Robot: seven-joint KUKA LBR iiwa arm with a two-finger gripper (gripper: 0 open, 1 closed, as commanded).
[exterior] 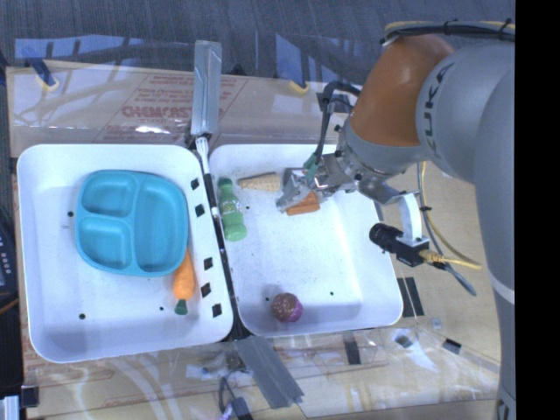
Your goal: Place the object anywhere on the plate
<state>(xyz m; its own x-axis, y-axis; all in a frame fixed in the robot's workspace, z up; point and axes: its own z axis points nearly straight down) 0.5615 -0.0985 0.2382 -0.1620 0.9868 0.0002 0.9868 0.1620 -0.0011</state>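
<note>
The claw [297,193] is seen low over the right bin [350,309], near its far wall, with an orange piece [305,206] at its fingertips. The piece appears to lie between the fingers, so a grip on it is judged likely, though whether it is lifted clear of the bin floor cannot be told. The step in hand is therefore taken to be the pick-up, or its very end.

The blue plate [131,221] is set in the left bin [44,322], well apart from the claw, and the divider between the bins lies in the way. A lift clear of that wall would be called for next, then a carry leftward and a release over the plate.

A carrot [183,280] is found just beside the plate's near corner, touching or almost touching its rim. A green bottle [231,209], a tan cone-like piece [260,181] and a dark red ball [285,306] are left in the right bin.

Much of the claw's body is covered by the arm's wrist, and the fingertips are too small and blurred for the gap between them to be judged. The orange piece's shape is hard to make out.
</note>
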